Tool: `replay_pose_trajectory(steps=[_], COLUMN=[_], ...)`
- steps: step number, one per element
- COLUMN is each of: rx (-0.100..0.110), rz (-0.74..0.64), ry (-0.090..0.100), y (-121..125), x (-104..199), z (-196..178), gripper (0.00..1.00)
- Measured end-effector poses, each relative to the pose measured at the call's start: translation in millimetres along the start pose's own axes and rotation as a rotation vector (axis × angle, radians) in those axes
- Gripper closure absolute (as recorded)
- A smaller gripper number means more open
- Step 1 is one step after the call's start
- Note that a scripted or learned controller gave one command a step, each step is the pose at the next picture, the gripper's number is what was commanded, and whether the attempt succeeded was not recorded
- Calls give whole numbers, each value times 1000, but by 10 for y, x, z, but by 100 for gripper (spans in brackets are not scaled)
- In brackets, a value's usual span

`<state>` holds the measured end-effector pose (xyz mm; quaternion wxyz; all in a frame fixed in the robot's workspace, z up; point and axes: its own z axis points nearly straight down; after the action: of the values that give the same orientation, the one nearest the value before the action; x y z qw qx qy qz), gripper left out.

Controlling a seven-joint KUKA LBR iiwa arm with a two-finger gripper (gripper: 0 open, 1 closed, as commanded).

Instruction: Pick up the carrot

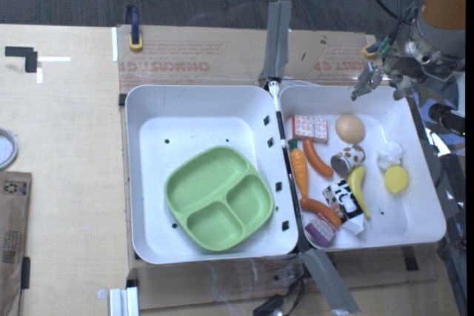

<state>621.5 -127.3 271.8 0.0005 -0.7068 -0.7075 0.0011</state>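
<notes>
The carrot (298, 172) is orange with a small green top and lies lengthwise against the left wall of the right bin (415, 229). Beside it on the right lies an orange-red sausage (318, 157). My gripper (383, 85) hangs over the bin's far rim at the upper right, well away from the carrot. Its two fingers stand apart, open, with nothing between them.
The right bin also holds a pink box (309, 128), a tan egg (349, 128), a small can (346, 159), a banana (359, 189), a yellow lemon (396, 178), a second sausage (324, 209) and a black-and-white packet (342, 197). A green divided plate (218, 197) lies in the left bin (148, 122).
</notes>
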Motion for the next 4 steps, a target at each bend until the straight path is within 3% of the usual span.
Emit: replay_pose_trajectory(steps=[1, 2, 3, 4], rx=[3, -6, 2, 0], rz=[327, 488, 486, 526], ry=[1, 2, -3, 0], y=[-176, 401, 385, 376], x=[337, 225, 209, 227], z=[1018, 1717, 1622, 1795], gripper=[0, 0, 100, 100])
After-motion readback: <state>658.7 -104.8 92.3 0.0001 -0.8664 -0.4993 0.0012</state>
